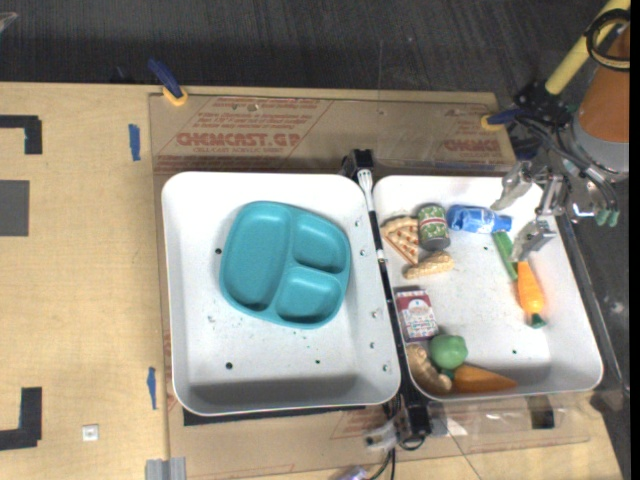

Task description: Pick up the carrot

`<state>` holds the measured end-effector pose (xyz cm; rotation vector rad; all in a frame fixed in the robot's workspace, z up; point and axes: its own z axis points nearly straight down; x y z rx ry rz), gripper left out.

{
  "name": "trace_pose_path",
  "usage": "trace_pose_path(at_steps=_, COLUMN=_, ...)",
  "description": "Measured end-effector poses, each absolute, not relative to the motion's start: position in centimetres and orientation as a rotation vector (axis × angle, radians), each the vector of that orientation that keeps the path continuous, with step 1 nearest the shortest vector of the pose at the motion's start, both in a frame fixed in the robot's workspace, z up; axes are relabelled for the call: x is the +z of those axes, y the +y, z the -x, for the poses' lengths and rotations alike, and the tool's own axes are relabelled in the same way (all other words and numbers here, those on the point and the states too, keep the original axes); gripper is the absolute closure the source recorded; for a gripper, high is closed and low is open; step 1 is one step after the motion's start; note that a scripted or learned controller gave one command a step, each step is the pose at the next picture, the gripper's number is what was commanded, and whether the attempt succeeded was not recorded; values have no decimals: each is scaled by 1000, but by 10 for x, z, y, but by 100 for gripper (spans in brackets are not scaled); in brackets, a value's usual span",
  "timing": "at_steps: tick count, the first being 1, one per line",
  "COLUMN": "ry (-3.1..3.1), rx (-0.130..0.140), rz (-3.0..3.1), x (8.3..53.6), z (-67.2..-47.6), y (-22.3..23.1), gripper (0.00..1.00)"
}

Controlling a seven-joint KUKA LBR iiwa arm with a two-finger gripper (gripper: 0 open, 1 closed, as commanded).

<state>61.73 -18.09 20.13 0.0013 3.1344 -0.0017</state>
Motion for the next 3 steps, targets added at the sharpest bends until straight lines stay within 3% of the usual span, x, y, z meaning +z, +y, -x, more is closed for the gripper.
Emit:
trace_pose_path(at_steps=1, ry=3126, rx=-6, rz=-53, x=100, z=-601, y=-196, gripper=0)
trace_pose_path(at_steps=2, ry=3110, rx=-5, rz=375, x=89, z=-548, y=-224, gripper=0)
trace_pose_path(at_steps=3, ry=3095, rx=-12, rz=376, x=103, z=-553, y=-223, gripper=100)
